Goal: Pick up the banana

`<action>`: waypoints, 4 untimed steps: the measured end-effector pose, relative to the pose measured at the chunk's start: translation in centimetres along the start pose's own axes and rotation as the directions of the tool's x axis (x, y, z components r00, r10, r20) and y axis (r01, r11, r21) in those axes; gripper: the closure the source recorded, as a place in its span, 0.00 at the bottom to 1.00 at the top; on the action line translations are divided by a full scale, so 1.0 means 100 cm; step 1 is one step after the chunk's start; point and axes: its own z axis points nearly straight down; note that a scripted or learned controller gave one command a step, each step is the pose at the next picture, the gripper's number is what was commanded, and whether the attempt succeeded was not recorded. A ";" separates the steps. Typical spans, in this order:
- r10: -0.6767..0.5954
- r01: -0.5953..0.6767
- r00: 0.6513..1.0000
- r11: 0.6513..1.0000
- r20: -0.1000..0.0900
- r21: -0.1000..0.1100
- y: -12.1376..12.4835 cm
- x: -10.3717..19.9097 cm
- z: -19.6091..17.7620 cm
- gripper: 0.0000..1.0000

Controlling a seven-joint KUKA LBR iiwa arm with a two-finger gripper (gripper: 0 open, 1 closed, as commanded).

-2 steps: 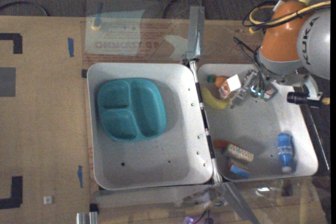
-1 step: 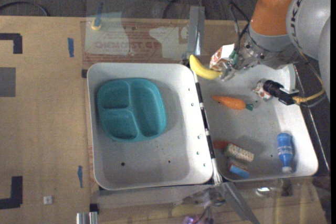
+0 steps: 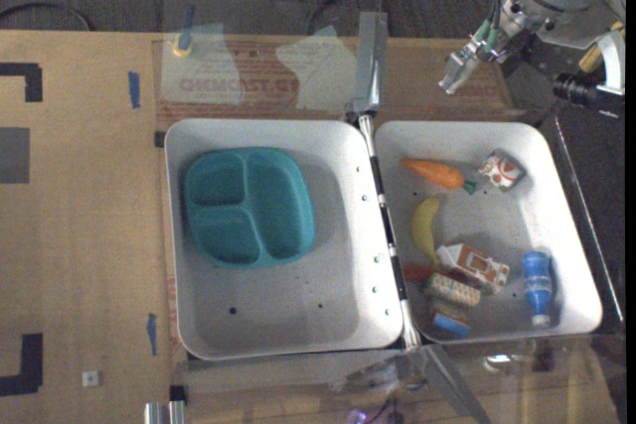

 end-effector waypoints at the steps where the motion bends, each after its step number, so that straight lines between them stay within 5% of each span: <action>1: -0.397 0.397 0.918 0.918 -0.003 0.000 -0.027 -0.032 0.061 1.00; 2: -0.424 0.424 0.905 0.905 -0.002 0.000 -0.074 0.007 0.116 1.00; 3: -0.424 0.424 0.906 0.906 -0.002 -0.001 -0.074 0.007 0.115 0.00; 4: -0.472 0.472 0.882 0.882 -0.001 -0.002 -0.081 0.002 0.232 0.00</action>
